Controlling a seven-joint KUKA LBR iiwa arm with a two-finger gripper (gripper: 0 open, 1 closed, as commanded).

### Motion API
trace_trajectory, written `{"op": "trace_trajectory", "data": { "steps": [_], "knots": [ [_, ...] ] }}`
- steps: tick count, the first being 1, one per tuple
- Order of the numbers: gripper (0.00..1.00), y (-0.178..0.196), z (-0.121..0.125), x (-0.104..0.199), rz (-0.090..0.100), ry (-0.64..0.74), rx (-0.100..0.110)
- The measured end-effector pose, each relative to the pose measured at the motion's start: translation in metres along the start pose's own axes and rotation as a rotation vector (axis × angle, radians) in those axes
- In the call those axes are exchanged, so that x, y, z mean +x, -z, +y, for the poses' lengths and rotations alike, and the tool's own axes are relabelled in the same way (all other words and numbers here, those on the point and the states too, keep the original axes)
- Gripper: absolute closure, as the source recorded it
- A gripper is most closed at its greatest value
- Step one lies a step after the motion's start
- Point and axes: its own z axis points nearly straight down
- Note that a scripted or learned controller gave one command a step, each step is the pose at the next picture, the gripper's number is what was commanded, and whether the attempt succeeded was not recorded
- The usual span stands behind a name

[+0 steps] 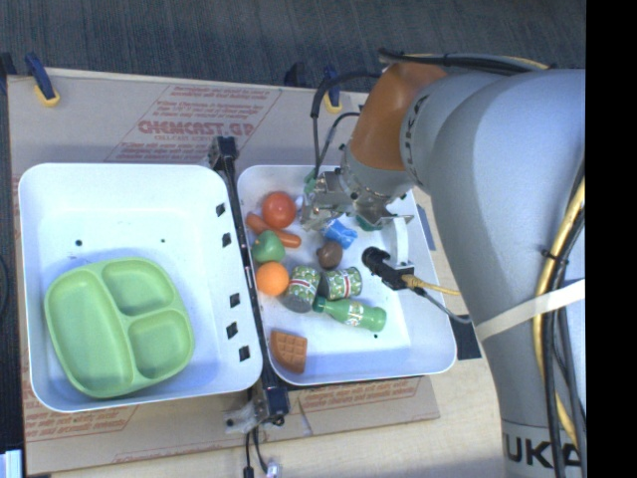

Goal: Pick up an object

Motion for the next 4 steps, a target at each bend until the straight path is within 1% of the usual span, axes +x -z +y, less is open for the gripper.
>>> {"op": "trace_trajectory", "data": {
  "steps": [1,2,3,4],
  "knots": [
    [1.00,0.083,-0.005,0.074,0.010,-0.003,0.011],
    [1.00,0.110,-0.072,0.059,0.008,-0.005,0.013],
    [1.00,0.077,-0.023,0.020,0.008,-0.007,0.014],
    [1.00,0.083,-0.098,0.052,0.008,-0.004,0.015]
  ]
}}
